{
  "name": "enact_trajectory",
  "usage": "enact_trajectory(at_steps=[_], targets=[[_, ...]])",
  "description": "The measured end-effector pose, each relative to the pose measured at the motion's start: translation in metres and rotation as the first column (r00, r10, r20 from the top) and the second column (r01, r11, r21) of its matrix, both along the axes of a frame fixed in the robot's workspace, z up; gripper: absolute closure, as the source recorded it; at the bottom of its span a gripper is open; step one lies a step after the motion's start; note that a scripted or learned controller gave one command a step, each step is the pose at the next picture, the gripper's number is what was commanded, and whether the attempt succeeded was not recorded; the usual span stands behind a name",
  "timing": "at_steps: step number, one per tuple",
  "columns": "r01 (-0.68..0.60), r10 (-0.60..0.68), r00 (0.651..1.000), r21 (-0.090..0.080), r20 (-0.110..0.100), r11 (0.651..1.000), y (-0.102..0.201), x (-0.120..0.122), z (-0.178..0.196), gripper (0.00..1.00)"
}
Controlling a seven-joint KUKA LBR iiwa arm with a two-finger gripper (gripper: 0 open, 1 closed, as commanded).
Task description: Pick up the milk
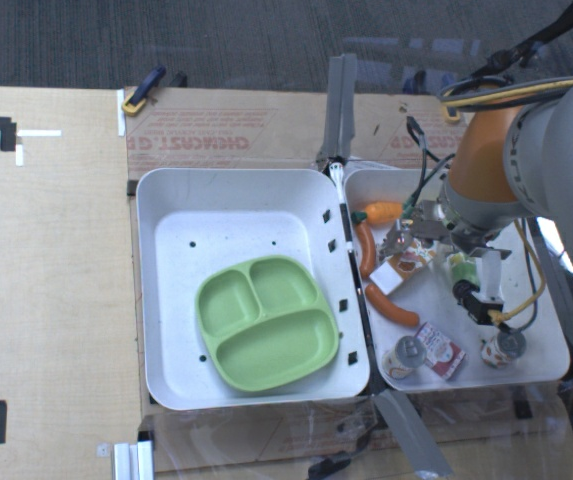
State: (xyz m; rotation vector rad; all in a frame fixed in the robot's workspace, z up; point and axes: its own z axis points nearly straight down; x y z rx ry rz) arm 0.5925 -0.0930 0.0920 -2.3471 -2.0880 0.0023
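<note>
The milk [387, 279] looks like a small carton with a white face and an orange-brown printed side, lying in the right bin [536, 368] near its left wall. It rests between two sausages. My gripper [413, 235] hangs low just above and to the right of the carton, its dark tip close to the printed end. Whether it touches the carton is unclear, because the wrist and cables cover that spot.
An orange carrot [384, 211] lies at the back of the right bin, with sausages [394, 311] beside the carton. A green item [460, 266], a red packet [439, 351] and two small round cans [404, 354] lie nearby. The left bin [166, 288] holds a green divided plate [266, 321].
</note>
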Motion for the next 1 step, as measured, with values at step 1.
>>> enact_trajectory(at_steps=[1], targets=[[0.000,0.000,1.000,0.000,0.000,1.000,0.0000,0.0000,0.0000,0.00]])
